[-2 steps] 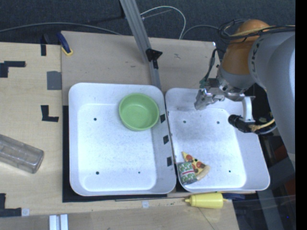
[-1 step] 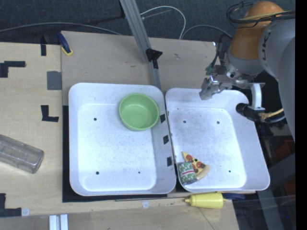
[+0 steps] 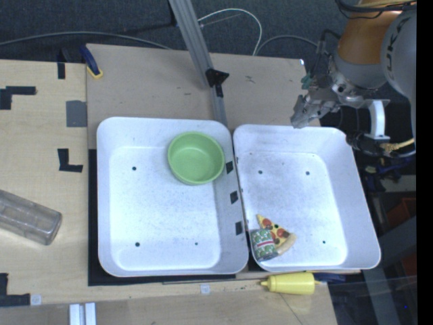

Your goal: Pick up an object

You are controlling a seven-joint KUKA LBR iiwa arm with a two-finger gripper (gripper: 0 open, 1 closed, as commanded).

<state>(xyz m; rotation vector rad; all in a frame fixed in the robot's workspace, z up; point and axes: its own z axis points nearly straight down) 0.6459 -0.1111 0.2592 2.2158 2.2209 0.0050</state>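
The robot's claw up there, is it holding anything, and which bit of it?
Nothing is held. The gripper hangs over the far rim of the right bin, with nothing between its fingers. The green bowl sits in the left bin.

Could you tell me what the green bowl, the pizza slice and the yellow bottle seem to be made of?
The green bowl looks like moulded plastic: one even matte colour and a smooth rim. The pizza slice is probably a plastic or rubber toy, judging by its flat painted toppings. The yellow bottle appears to be soft, slightly glossy plastic, though it is small here.
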